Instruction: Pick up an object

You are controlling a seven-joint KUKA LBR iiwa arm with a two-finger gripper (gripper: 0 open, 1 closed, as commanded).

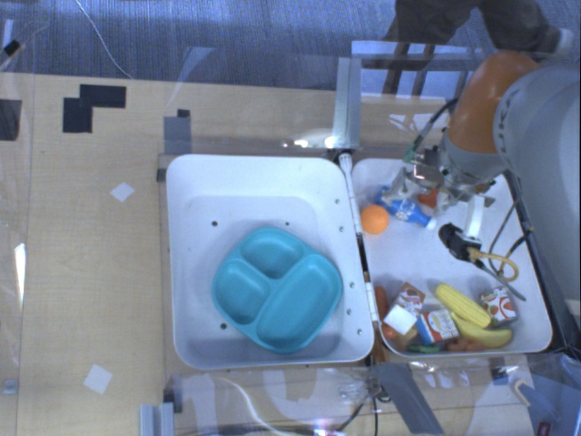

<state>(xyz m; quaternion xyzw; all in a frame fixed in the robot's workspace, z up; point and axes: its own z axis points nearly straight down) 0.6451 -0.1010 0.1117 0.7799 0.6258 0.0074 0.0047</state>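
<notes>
Over the far end of the right bin (536,330) the gripper (419,187) is seen lowered from the grey arm (536,125), close above a small blue-and-white packet (410,212) that lies against the bin floor. Whether the tool is spread or closed cannot be told, since it is masked by the wrist and cabling; nothing can be confirmed as held. An orange ball (374,219) rests just beside the packet, next to the wall shared with the left bin (182,271), where a teal divided plate (277,287) sits. At the near end of the right bin a banana (472,316) and several small cartons (434,321) are heaped together, well apart from the tool.

The step in hand is judged to be the descent onto the packet. A sound grasp would call for the tool to be centred across the packet's narrow width and lowered fully before closure, so that the flat item is not skimmed. Contact with the ball is to be avoided, as it would likely roll. Lifting should follow only once a firm hold is verified.
</notes>
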